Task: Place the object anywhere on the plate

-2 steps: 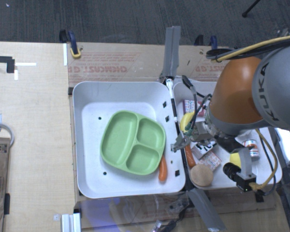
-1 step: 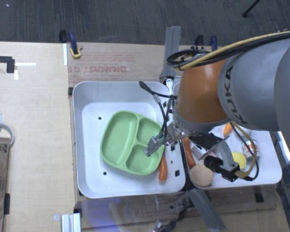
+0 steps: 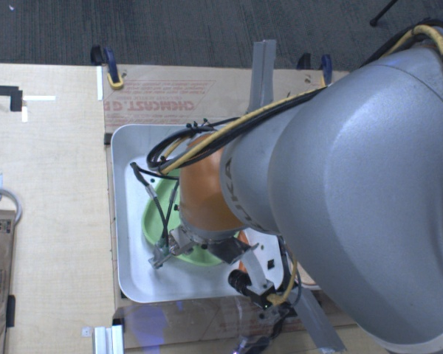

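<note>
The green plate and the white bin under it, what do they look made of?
The green plate looks like smooth plastic: flat, even colour with a soft sheen. The white bin looks like moulded plastic too, with rounded corners and a matt finish, though painted metal can't be ruled out.

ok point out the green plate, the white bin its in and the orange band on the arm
green plate (image 3: 153,214): camera view, on its visible left rim
white bin (image 3: 130,161): camera view, on its bare upper-left floor
orange band (image 3: 203,190): camera view, on the band's middle
</note>
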Tool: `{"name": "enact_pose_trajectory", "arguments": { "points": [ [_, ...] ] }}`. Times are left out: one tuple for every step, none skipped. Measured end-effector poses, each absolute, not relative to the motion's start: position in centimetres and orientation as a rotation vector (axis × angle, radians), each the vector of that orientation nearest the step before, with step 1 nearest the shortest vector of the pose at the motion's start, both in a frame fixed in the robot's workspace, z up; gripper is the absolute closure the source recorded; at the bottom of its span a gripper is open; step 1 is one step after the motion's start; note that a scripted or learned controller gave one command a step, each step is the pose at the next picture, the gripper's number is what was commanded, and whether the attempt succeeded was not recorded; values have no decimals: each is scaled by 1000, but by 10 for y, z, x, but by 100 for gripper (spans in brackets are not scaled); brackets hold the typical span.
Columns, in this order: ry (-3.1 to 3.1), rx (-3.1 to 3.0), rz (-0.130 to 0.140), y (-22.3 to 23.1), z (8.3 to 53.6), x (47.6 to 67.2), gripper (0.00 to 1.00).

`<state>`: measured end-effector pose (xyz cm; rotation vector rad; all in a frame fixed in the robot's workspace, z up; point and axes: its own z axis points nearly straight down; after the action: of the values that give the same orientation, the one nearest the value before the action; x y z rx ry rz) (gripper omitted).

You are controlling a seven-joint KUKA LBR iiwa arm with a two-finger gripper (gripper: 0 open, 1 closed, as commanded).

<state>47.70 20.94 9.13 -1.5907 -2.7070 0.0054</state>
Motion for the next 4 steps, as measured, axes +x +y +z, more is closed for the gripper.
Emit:
{"name": "enact_pose_trajectory", "arguments": {
  "points": [
    [-2692,-1615,6,164,119,477,0],
    [-2686,-1622,9,163,127,477,100],
    [-2648,-1687,2,138,92,477,100],
    [-2652,-1687,-7,140,94,479,0]
  ]
}}
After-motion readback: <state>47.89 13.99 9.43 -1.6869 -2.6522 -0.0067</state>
